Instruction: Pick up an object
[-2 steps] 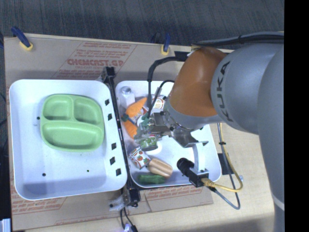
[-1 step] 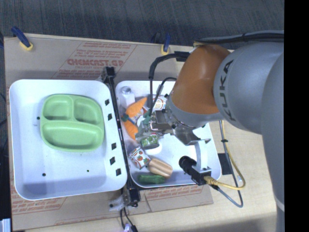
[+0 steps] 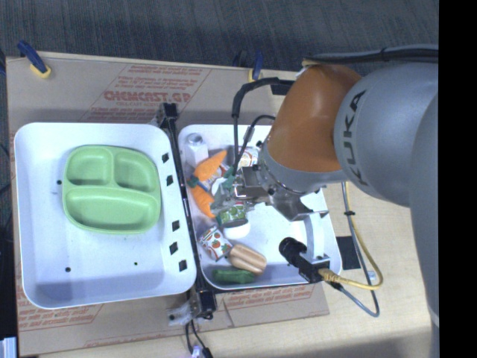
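A: Where is the arm (image 3: 350, 133) sitting right now?

B: It is reaching in from the right and hanging over the right bin (image 3: 328, 256), with its orange band covering much of that bin's upper half. The hand (image 3: 240, 189) is pointing down into the clutter near the bin's middle.

A: Is the hand gripping anything?

B: I cannot tell. The wrist is hiding most of it, so whether it is spread or pressed together is not showing.

A: What is lying in that bin?

B: An orange piece, possibly a carrot (image 3: 205, 174), is lying against the left wall, just beside the hand. A small green-labelled packet (image 3: 232, 215) is sitting right under the hand. Below that, a carton with a red picture (image 3: 214, 243) is touching a tan bread roll (image 3: 248, 258), and a dark green pickle (image 3: 235, 276) is lying along the bottom wall. A white cup (image 3: 195, 146) is standing in the top left corner.

A: And the left bin (image 3: 37, 222)?

B: It is holding a green divided plate (image 3: 112, 189), lying flat, well apart from the arm. Both bins are resting on cardboard (image 3: 141, 88) on the desk (image 3: 387, 312).
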`<action>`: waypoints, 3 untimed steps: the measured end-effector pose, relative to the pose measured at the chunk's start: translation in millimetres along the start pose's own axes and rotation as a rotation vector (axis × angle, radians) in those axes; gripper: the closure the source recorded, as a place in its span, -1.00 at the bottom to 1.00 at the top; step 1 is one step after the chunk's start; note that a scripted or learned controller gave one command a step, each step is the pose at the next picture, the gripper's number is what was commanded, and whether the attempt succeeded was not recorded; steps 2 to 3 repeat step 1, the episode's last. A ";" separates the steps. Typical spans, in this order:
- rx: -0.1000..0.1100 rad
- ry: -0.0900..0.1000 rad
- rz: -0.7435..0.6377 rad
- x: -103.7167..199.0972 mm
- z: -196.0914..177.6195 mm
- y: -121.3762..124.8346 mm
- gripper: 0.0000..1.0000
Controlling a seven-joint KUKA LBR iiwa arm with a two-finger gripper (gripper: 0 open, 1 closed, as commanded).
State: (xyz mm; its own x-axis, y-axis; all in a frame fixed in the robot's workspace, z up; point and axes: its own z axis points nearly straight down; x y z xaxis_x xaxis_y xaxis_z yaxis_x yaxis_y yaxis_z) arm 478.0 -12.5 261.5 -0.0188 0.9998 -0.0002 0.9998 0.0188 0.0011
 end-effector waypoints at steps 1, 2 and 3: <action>0.005 0.000 0.010 67.6 52.1 -0.8 1.00; 0.005 0.000 0.010 67.6 52.1 -0.8 1.00; 0.005 0.000 0.010 67.6 52.1 -0.8 1.00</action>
